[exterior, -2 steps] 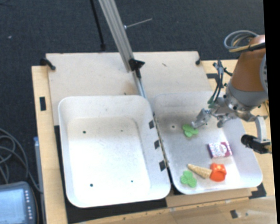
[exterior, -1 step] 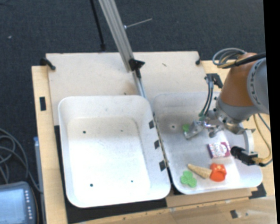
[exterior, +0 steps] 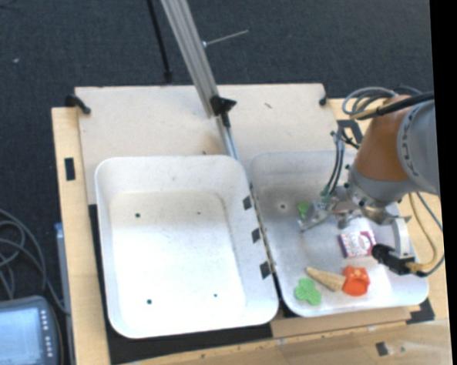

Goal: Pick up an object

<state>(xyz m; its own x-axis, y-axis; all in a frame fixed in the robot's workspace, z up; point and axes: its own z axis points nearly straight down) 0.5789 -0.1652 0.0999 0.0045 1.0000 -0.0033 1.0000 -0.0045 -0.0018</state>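
Two shallow white bins sit side by side on the worktop (exterior: 163,120), and we take the right bin (exterior: 279,182) as our landmark, since all the loose things lie in it. The claw (exterior: 317,213) hangs low near that bin's middle, just beside a small green piece (exterior: 304,209); we cannot tell how its fingers stand, nor whether anything is caught. Toward the bin's near wall lie a green clover-shaped toy (exterior: 306,292), a tan cone (exterior: 324,278) and an orange-red toy (exterior: 356,280), the last two touching or nearly so. A purple-and-white packet (exterior: 356,243) lies between them and the claw, partly under the wrist. We judge all of these light, small and probably plastic or foam, so they could skid on the smooth floor; the cone would be best taken across its narrow width. The clover lies close to the near wall, leaving little room there, while the bin's far half stands open for moving. The left bin (exterior: 117,246) lies well apart.
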